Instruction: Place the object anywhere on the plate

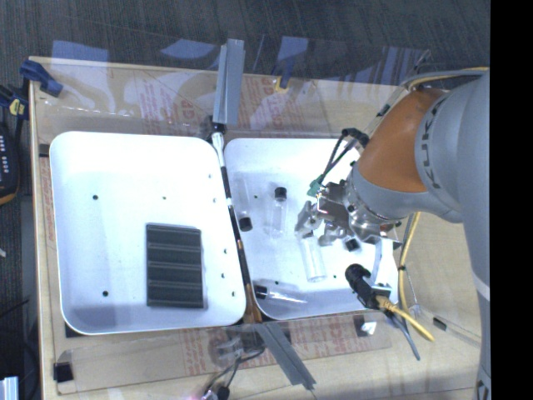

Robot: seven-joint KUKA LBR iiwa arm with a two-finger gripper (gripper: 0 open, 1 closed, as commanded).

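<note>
**Arm low over the right bin, clear bottles beneath it**

You are looking down on a pale wooden bench [150,357] under a clear plastic sheet, with faint red printing on it that is too blurred to read; dark grey carpet [250,7] lies beyond its far edge; two white bins sit side by side, split by a dark divider [233,223].

Take the divider as your landmark; just left of it, the left bin [100,165] holds a dark ribbed plate [175,265], lying flat toward the near side; just right of it, the right bin [275,302] holds a small clear bottle with a black cap [277,209], standing close to the divider; a second clear bottle [314,262] lies farther right, near the gripper.

The gripper [326,223] hangs low over the right bin, well right of the divider, at the end of the grey arm [450,157] with its orange band; whether it is wide, narrow or gripping anything, you cannot tell from here; no readable writing shows on the arm.
</note>
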